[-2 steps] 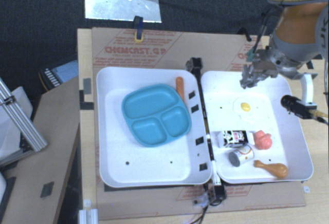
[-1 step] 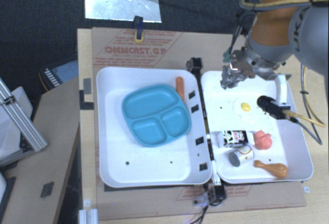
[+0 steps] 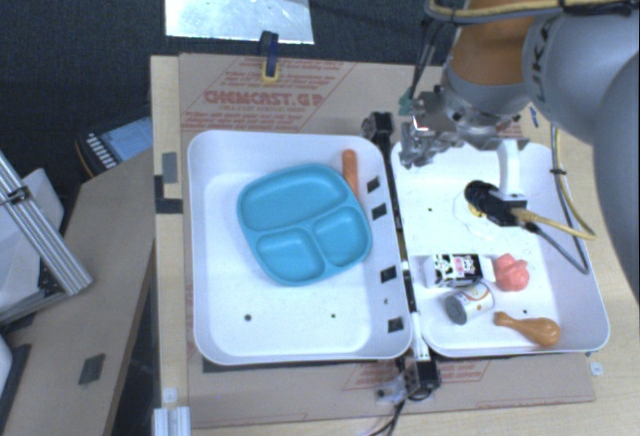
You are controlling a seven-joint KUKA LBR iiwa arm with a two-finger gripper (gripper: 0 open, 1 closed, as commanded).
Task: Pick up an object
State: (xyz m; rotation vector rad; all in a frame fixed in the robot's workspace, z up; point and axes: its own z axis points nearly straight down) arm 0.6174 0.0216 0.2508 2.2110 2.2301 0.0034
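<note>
Leftward, blue tray (image 3: 303, 236), carrot (image 3: 350, 171) in bin (image 3: 215, 316)

Divided plate (image 3: 305, 225) in left bin (image 3: 215, 324), carrot (image 3: 350, 172) behind it — carton (image 3: 456, 269), can (image 3: 468, 302) in right bin (image 3: 585, 319)

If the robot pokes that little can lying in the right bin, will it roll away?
Probably. The small can lies on its side, so a nudge may roll it. It looks light, and its smooth round wall could slip between fingers.

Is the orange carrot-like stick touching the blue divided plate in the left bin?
Touching. In the camera view, the stick lies against the blue plate's upper right rim with no white bin floor between them.
</note>
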